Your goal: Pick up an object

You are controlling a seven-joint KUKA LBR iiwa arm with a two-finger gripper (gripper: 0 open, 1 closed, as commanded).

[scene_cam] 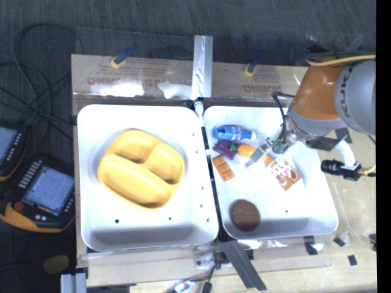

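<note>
From my remote station I see the two-finger gripper (273, 146) low inside the right white bin (317, 218), in its upper middle part. If its fingers are spread or pressed together, I cannot tell; the end of the arm is too small and mixed with the things under it. I see nothing clearly between them.

I take the round brown cookie-like disc (245, 214) as my landmark; it lies near the front wall of the right bin. Behind it and a little left lies a small orange rectangular block (223, 167). Further behind, near the back wall, lies a blue plastic bottle on its side (233, 132). Just in front of the bottle is a purple soft piece (225, 148), and beside this an orange rounded piece (245, 151), which is very near the gripper tip, maybe touching. Behind the disc and to the right lies a flat white card with red print (285, 173), just beside the gripper.

Far left of the disc, in the left white bin (91, 224), a big yellow lumpy foam-like shape (141, 168) fills the middle.

The grey arm with the orange band (317, 99) comes in from the right, behind the disc.
</note>
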